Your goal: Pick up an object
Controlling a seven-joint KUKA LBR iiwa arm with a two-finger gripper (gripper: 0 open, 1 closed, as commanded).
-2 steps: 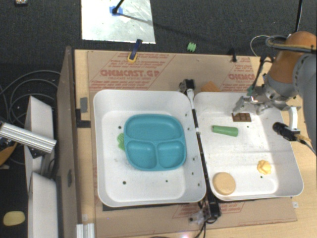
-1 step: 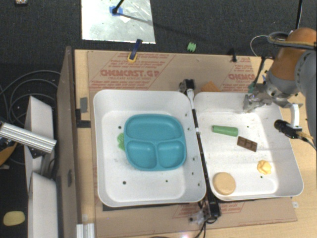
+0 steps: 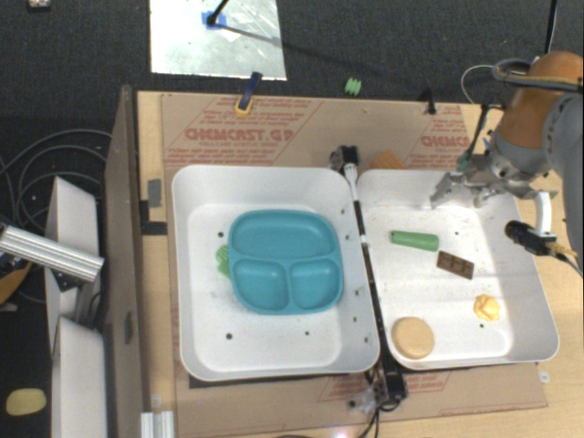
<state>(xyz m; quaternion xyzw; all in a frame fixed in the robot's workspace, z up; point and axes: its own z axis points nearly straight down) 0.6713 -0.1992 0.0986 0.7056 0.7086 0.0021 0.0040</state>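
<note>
Green cylinder (image 3: 414,239) lies lengthwise left-right in right bin (image 3: 525,331).

bins x2 (image 3: 274,359) | blue tray x1 (image 3: 283,261) | green stick x1 (image 3: 414,239) | choc bar x1 (image 3: 454,265) | tan disc x1 (image 3: 413,338) | yellow bit x1 (image 3: 486,307)

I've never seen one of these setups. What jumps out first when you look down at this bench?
The big teal divided tray catches the eye first, sitting in the middle of the left white bin. In the right bin lie a few small things: a green stick, a brown bar, a tan round piece and a small yellow item. The grey and orange arm leans over that bin's far right corner.
</note>
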